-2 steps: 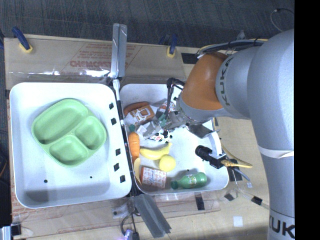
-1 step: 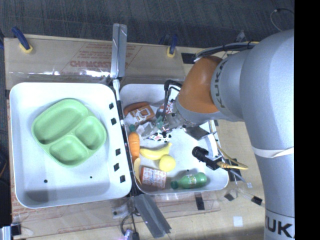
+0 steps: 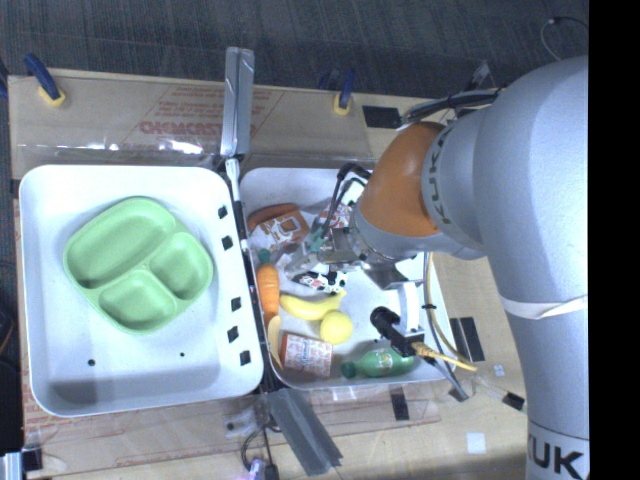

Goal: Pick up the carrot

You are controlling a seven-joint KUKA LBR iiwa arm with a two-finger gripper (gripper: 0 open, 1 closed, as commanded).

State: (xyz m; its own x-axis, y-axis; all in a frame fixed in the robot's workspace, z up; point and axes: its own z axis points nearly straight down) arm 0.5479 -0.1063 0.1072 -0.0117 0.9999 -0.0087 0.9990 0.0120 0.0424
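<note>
"KUK" is read on the arm [image 3: 545, 228] at 5 o'clock; the gripper [image 3: 325, 258], jaw state undeterminable, is seen at 2 o'clock from the carrot [image 3: 268, 290].

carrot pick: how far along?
Done: the arm has reached over the right bin. In hand: nothing that I can see; the pincer hangs above the clutter in the middle of the bin. Left: all of the pick. The carrot lies flat at the bin's left wall, beside the banana, apart from the pincer, ungrasped and unlifted.
</note>
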